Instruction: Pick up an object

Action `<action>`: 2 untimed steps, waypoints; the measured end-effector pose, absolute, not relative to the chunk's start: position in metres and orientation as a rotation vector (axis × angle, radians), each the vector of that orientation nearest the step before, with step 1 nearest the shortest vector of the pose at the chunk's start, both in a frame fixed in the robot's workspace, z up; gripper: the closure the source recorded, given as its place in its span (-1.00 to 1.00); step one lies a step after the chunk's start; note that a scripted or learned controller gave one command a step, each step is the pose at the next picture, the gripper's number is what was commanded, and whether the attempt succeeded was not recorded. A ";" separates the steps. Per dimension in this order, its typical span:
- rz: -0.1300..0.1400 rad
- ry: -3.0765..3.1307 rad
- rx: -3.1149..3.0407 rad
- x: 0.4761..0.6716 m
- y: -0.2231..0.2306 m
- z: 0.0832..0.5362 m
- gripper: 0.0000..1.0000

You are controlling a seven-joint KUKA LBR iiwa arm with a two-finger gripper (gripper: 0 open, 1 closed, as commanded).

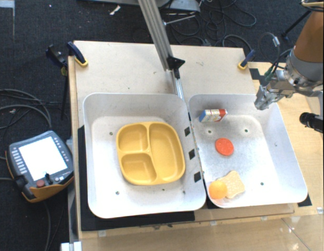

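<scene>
- Plainly, the right bin (287, 156) gave you four candidates: a small carton (212, 115) lying on its side near the back, a flat red-orange disc (224, 147) at mid-floor, and an orange ball (218, 189) touching a tan sponge-like block (234, 184) at the front rim.
- You had nothing lifted yet; every item sat on the bin floor, and the carton was the one nearest the tool.
- The gripper (261, 102) hung over the right bin's back right corner, well apart from all four things, and I could not tell its state from this slanted view.
- My judgement: the carton or the disc would have suited you best, since each lay alone with room on both sides.
- You would have done well to centre over the chosen item before descending, and to straddle the carton's narrow width.
- The ball and block pressed together against the rim looked risky to me: a descent there could have nudged one aside.
- The yellow divided tray (150, 152) filled the left bin (96, 114) and was a poor, wide target.
</scene>
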State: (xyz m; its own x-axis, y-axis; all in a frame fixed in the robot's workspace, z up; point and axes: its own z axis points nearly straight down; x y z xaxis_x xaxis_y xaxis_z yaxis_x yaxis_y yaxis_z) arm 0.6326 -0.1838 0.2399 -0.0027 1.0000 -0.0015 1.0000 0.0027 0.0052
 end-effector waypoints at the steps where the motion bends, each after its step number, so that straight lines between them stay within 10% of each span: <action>1: 0.001 2.231 2.215 0.619 -0.127 0.230 1.00; 2: 0.002 2.231 2.214 0.615 -0.077 0.239 1.00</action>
State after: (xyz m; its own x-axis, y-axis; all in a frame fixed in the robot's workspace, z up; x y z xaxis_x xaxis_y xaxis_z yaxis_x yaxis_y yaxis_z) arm 0.6147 -0.0770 0.2388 -0.0075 1.0000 0.0015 1.0000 0.0075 -0.0002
